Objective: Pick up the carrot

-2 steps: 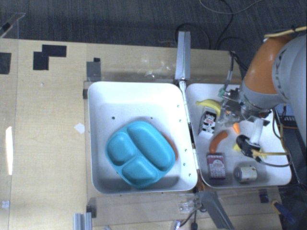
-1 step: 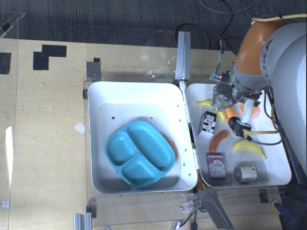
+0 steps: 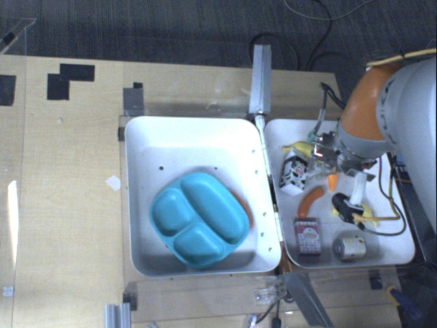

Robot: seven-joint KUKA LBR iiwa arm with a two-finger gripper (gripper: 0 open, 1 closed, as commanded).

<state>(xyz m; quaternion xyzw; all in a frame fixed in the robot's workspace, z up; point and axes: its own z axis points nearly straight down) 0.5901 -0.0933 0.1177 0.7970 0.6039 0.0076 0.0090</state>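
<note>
The carrot [image 3: 311, 199], orange and slightly curved, lies in the middle of the right bin [image 3: 403, 251], its thin end pointing up and to the right. My gripper [image 3: 328, 164] hangs over the upper middle of that bin, just above and to the right of the carrot. A small orange bit [image 3: 332, 181] shows directly under the gripper, and I cannot tell whether it belongs to the carrot. Nothing is visibly held.
Also in the right bin are a yellow banana-like thing [image 3: 298, 147], a black-and-white toy [image 3: 294, 173], a dark red box [image 3: 308, 236] and a silver can [image 3: 349, 247]. The left bin [image 3: 150, 142] holds a blue divided plate [image 3: 199, 217] with something orange-brown [image 3: 244, 206] under its right edge.
</note>
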